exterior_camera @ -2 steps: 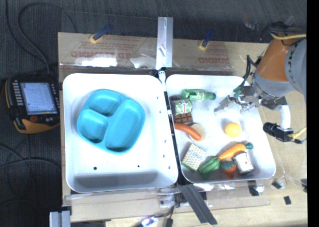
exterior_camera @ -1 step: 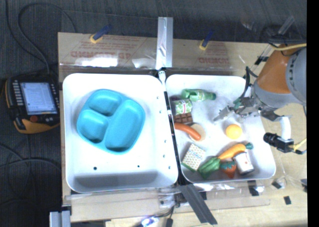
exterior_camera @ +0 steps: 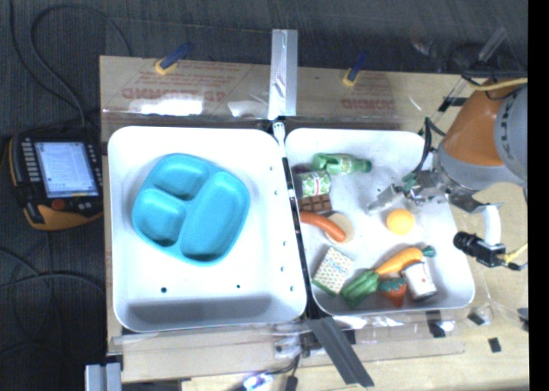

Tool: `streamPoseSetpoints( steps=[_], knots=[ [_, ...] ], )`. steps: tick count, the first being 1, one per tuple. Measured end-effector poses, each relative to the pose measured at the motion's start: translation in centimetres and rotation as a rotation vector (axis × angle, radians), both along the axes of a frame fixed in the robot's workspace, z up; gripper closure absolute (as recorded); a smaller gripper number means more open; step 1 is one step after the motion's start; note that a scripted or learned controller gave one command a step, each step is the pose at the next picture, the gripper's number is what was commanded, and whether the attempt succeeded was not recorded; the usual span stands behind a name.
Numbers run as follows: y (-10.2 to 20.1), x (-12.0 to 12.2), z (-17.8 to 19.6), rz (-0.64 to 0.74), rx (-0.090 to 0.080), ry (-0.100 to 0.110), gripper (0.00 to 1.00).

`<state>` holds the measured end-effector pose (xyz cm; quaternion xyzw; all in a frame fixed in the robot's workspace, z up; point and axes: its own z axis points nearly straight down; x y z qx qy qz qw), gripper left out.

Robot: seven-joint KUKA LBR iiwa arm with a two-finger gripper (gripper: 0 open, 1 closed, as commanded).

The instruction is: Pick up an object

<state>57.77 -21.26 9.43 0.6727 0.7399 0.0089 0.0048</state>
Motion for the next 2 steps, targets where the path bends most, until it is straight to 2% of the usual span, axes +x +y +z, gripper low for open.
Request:
streamPoseSetpoints(
  steps=[1, 2],
  knots=[
    [1.53, -3.43, -0.33, -0.161, -0.006, 0.001, 0.0],
    [1.71, -3.36, 0.56, -0.159, -0.002, 0.002, 1.0]
  ],
)
